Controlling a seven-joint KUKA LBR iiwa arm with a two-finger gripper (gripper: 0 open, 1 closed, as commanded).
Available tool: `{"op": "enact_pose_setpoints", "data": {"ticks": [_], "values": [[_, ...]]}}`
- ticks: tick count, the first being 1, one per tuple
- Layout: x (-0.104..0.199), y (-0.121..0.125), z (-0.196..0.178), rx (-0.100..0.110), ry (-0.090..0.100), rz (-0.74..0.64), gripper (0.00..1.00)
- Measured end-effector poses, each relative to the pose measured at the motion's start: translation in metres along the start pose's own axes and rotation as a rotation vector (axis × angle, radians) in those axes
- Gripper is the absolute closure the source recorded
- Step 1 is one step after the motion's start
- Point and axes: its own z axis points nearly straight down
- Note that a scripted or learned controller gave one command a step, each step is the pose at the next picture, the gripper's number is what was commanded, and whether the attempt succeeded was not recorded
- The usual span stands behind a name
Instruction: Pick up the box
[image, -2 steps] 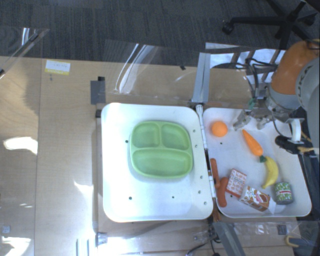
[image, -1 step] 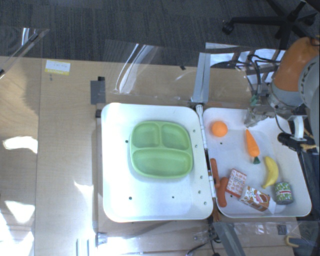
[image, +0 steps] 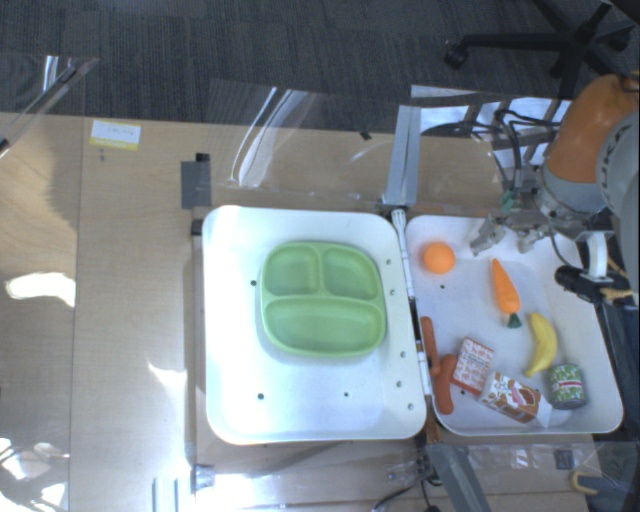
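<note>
So the pincer (image: 508, 232) hangs at the upper edge of the right bin (image: 600, 425), and its fingers look spread apart with nothing between them. The box (image: 473, 363), the small red and white one, lies flat in the lower part of that bin, just right of the hot dog (image: 436, 368) along the bin's left wall, with a brown and white packet (image: 512, 396) touching it at its lower right. That crowding is the tricky bit imo. I'd come straight down over the box's middle and turn the wrist so the fingers close across its short sides, staying off the packet and the hot dog. The carrot (image: 505, 288), orange ball (image: 438, 258) and banana (image: 543, 343) sit well apart from it. The left bin holds a green tray (image: 322, 300)
</note>
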Motion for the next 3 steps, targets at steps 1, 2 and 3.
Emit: {"op": "enact_pose_setpoints", "data": {"ticks": [1,2,3], "values": [[0.051,-0.037,-0.007,-0.017,0.006,0.019,0.0],[0.07,-0.088,0.024,-0.021,0.006,0.055,0.0],[0.076,-0.131,0.023,-0.022,0.005,0.052,0.0]]}}
